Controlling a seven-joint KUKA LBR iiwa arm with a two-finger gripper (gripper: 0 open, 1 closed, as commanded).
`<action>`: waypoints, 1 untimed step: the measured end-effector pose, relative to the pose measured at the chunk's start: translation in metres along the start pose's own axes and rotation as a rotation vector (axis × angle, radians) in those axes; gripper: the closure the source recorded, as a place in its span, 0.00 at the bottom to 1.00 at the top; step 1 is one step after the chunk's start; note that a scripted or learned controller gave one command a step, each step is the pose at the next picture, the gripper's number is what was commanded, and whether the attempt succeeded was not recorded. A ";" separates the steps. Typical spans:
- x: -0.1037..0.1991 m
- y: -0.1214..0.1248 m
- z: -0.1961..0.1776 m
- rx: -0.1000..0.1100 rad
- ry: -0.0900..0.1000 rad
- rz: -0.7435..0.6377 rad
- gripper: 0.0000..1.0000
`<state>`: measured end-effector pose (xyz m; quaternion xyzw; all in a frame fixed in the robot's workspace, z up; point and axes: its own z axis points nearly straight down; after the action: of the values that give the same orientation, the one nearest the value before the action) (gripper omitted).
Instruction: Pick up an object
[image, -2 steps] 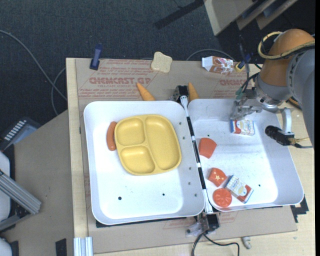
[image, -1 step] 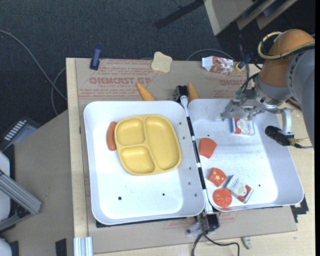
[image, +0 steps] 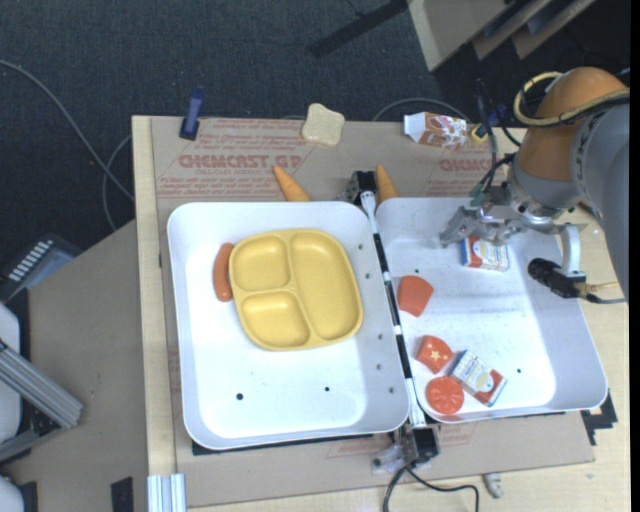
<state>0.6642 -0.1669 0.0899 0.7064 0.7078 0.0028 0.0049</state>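
Right bin (image: 560, 340) has bare floor at centre and right. Gripper (image: 482, 226) hangs near its back wall, fingers spread, carton (image: 486, 254) just below them, not gripped.

The arm's jaws (image: 478, 226) hang over the far end of the right bin (image: 560, 350), just above a small white carton (image: 486, 255). Nearer in that bin lie a red wedge (image: 414, 295), a red strawberry piece (image: 434, 352), a tomato (image: 445, 396) and a packet (image: 476, 377). The left bin (image: 200, 330) holds a yellow divided tray (image: 295, 288) with a sausage (image: 222, 272) beside it
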 end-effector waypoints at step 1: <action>-0.002 0.001 -0.012 -0.005 -0.005 0.000 1.00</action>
<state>0.6654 -0.1684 0.1018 0.7062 0.7080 0.0028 0.0086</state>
